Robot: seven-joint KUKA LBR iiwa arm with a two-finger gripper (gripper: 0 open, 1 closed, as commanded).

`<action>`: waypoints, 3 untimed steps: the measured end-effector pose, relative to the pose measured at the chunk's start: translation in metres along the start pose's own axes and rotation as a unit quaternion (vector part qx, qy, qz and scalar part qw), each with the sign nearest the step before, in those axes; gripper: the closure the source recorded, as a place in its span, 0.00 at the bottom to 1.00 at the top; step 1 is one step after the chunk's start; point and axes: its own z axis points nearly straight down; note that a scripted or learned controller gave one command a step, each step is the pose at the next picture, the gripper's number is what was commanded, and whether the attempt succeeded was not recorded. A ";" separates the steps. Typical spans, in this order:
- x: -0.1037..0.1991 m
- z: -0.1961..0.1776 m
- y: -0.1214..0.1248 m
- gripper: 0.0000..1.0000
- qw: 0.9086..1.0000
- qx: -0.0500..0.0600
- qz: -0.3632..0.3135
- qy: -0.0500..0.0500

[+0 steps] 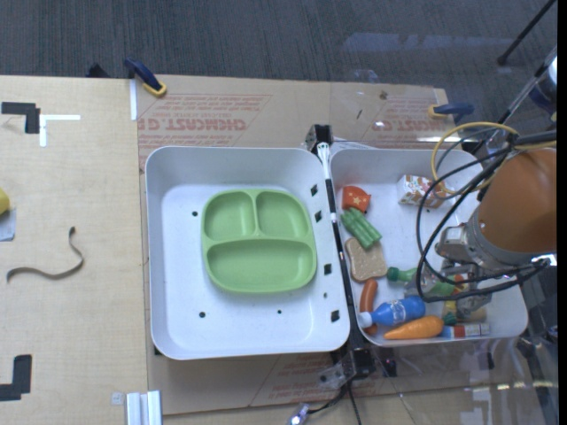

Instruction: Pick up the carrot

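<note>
The orange carrot lies on its side along the near wall of the right bin, just below a blue bottle. My gripper hangs low over the right half of this bin, under the grey wrist and orange band, slightly up and to the right of the carrot. Cables and the wrist body hide its tips. Nothing shows between the gripper and the carrot that tells me they touch.
The right bin also holds a red strawberry, a green vegetable, a bread slice, a red sausage, a crinkled wrapper and a thin tube. In the left bin sits a green divided plate.
</note>
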 end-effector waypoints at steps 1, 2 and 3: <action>-0.009 -0.026 0.006 0.00 0.979 0.017 -0.204 -0.006; -0.080 0.004 -0.011 0.00 0.986 -0.003 -0.166 0.000; -0.088 0.003 -0.077 0.00 0.993 -0.001 -0.120 -0.001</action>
